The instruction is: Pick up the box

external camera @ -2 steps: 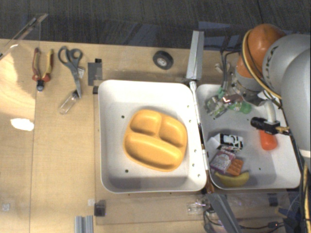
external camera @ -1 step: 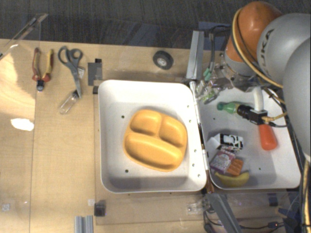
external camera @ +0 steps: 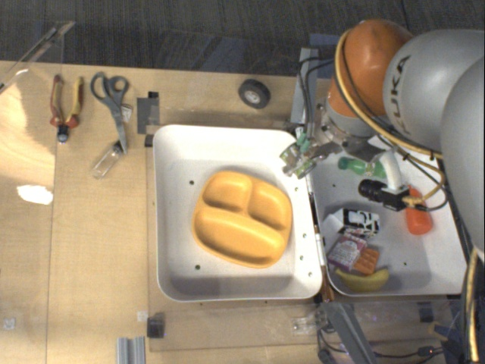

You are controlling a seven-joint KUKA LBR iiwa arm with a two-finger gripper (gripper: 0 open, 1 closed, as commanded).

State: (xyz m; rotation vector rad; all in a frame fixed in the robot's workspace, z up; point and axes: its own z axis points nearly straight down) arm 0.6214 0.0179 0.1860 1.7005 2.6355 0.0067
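Camera view: the pale wooden tabletop (external camera: 91,241) spreads well out to the left of the pincer (external camera: 297,158). The grey arm (external camera: 439,89) comes in from the right and ends at the pincer, which hangs over the seam between the two bins, by their upper corners. Whether the pincer is released or clenched cannot be told at this angle.

The left bin (external camera: 170,271) lies to the pincer's left and below it in the picture. It holds a yellow divided tray (external camera: 242,218), which sits down and to the left of the pincer, near it but apart. The right bin (external camera: 428,268) lies to the pincer's right and below.

In the right bin, the banana (external camera: 362,279) is the thing farthest below the pincer, against the near wall. A purple and orange snack packet (external camera: 353,253) rests just above the banana. The box (external camera: 361,220), small, black and white, lies flat on the bin floor just above the packet. It is below and to the right of the pincer, clearly apart from it and untouched. An orange lump (external camera: 417,221) lies farther right, level with the box. A small green thing (external camera: 350,163) sits just right of the pincer.

Well to the pincer's left on the tabletop lie scissors (external camera: 114,108) and red-handled pliers (external camera: 64,105); a roll of tape (external camera: 255,93) is up and to its left.
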